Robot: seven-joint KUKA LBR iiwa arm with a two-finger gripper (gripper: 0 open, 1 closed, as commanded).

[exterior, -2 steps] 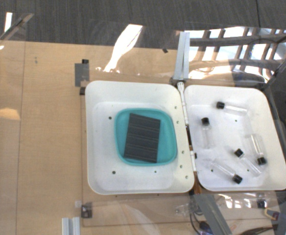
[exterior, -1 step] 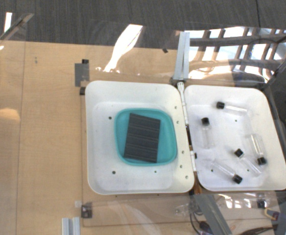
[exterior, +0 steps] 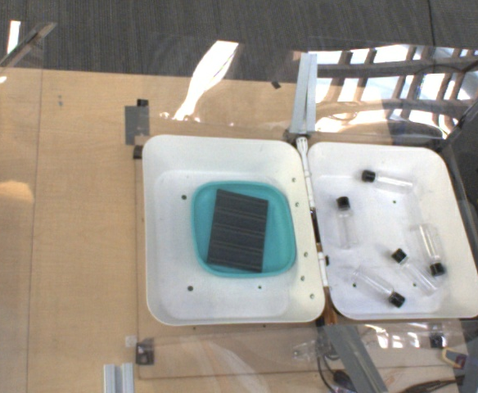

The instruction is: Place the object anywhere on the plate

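Observation:
A teal square plate (exterior: 283, 234) with rounded corners lies in the middle of the left white bin (exterior: 167, 219). A dark grey ribbed rectangular block (exterior: 239, 229) rests flat on the plate, slightly tilted, inside the plate's rim. Nothing touches the block.
The right white bin (exterior: 462, 289) holds several clear vials with black caps, among them one at the back (exterior: 384, 178), one near the left wall (exterior: 343, 218) and one at the front (exterior: 380, 286). A metal frame (exterior: 403, 80) stands behind the right bin. Wooden bench top (exterior: 59, 219) stretches to the left.

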